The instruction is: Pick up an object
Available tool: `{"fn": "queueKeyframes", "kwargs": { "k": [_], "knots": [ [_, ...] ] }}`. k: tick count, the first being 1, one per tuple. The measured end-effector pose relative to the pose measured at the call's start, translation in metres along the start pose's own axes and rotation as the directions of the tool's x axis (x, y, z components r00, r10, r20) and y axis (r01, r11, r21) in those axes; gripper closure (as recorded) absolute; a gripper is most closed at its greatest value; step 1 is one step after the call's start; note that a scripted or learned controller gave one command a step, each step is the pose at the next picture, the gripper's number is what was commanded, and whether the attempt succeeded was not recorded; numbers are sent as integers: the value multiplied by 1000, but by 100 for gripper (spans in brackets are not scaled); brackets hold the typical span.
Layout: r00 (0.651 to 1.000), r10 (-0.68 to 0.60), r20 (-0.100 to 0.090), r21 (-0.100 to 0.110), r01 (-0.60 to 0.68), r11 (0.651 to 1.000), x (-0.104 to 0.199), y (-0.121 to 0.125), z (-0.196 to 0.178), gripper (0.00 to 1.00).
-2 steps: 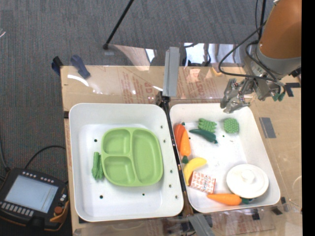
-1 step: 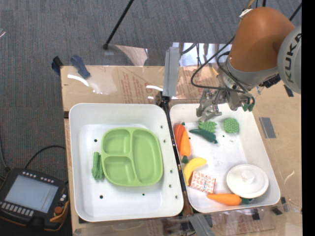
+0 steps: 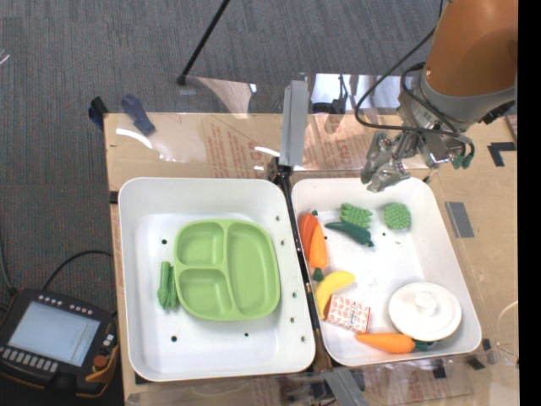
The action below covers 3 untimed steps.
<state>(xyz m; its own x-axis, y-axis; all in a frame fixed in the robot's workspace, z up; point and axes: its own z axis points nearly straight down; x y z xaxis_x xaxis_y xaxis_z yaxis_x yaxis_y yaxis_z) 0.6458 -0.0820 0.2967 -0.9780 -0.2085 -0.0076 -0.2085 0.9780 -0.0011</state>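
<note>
Landmark: banana [image 3: 333, 288], in right bin [image 3: 448, 252]. Behind it: two carrots [image 3: 314, 237], pepper [image 3: 351, 233], round toy [image 3: 396, 216]. Just in front: box [image 3: 348, 314]. Right: lid [image 3: 424, 310]. Left, in left bin [image 3: 135, 218]: divided plate [image 3: 226, 270].

The arm [image 3: 472, 45] at the upper right of the frame is a broad, rounded orange band above a grey wrist ring. Black cables [image 3: 385, 91] loop from the wrist, and small green fittings sit on its right side. The claw [image 3: 385, 174] is grey metal with a dull shine.
</note>
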Motion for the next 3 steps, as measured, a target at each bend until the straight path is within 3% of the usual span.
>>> {"fn": "queueKeyframes", "kwargs": {
  "k": [1, 2, 3],
  "knots": [
    [994, -111, -10, -5, 111, 994, 60, 36, 55, 100],
    [968, -252, -8, -6, 252, 968, 52, 51, 91, 100],
    [860, -510, -6, -9, 510, 860, 86, -26, 143, 100]
  ]
}}
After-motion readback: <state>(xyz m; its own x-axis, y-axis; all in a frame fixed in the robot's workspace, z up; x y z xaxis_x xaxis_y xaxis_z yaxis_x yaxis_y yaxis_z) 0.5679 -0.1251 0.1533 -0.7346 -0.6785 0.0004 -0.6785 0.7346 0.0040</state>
